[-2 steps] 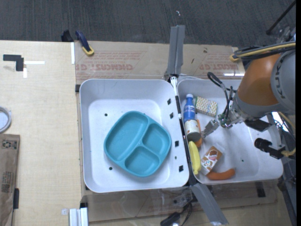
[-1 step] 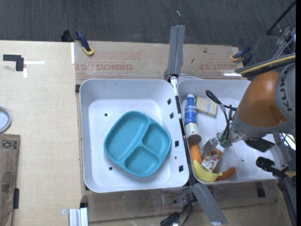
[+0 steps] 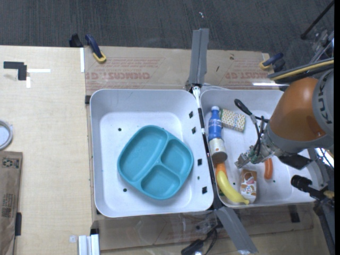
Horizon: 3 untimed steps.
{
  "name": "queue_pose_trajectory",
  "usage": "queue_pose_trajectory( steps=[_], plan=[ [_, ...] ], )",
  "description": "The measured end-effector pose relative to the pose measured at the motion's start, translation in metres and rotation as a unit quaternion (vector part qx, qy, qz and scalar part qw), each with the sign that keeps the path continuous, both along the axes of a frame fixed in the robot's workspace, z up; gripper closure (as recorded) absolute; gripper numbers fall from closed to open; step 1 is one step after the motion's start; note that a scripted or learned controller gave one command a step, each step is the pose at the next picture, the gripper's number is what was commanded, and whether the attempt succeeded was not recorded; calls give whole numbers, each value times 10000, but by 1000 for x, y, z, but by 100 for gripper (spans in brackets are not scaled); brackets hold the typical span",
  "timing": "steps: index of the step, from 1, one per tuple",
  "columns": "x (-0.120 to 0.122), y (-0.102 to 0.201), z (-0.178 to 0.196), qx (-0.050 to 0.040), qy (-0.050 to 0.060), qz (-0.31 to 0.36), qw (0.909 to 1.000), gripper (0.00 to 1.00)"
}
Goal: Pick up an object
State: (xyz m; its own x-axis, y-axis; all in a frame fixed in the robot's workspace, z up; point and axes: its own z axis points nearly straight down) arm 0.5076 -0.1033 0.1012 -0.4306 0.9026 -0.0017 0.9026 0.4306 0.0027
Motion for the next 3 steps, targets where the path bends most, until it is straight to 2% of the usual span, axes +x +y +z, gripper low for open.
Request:
queue_pose_trajectory(
  steps=[1, 2, 3],
  plan=[
    [0, 0, 0, 0, 5, 2, 10000, 0],
    [1, -1, 9, -4, -11, -20, 10000, 100],
    [1, -1, 9, -3, -5, -15, 10000, 0]
  ],
)
